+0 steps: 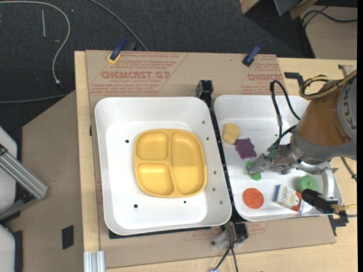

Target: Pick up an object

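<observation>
Two white bins sit side by side on the surface point(170, 72). The left bin point(108, 152) has a big yellow plate point(170, 162) lying flat in the middle of it. The plate has three dips in it.

The right bin point(255, 112) has the small things in it. The grey and orange arm point(323, 123) comes in from the right and leans low over this bin. Its tool point(256, 166) points to the left, down near the middle of the bin floor. I cannot tell from here if the tool is wide or narrow.

A small green piece point(254, 175) lies right at the tip of the tool. It looks like it is touching the tool, but I cannot see if it is being held. A purple lump point(245, 148) lies just beside the tool, toward the back. A yellow lump point(231, 133) sits behind that, close to the wall between the bins. An orange round thing point(253, 197) lies near the front edge. A little box point(287, 197) lies to its right. A green ball point(307, 182) sits near the box, close under the arm.
</observation>
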You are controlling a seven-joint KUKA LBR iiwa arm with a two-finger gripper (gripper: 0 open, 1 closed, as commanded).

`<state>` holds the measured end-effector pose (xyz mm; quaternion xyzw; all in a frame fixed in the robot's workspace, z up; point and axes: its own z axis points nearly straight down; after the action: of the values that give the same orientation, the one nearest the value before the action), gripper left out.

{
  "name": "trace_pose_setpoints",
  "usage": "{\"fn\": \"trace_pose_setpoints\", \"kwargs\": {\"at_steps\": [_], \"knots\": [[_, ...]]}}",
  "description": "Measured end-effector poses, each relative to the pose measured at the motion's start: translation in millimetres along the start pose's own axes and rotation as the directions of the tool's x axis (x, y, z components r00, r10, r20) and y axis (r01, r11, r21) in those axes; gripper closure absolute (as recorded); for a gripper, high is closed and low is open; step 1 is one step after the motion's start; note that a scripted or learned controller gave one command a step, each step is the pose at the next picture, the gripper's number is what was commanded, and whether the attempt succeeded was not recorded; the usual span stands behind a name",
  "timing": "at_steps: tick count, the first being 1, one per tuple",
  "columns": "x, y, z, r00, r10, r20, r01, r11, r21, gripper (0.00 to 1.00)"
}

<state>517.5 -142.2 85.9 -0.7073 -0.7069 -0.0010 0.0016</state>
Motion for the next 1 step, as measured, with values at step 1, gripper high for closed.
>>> {"fn": "trace_pose_setpoints", "kwargs": {"at_steps": [1], "knots": [[0.1,2.1,-13.8,1.000,0.000,0.001,0.000,1.000,-0.007,1.00]]}}
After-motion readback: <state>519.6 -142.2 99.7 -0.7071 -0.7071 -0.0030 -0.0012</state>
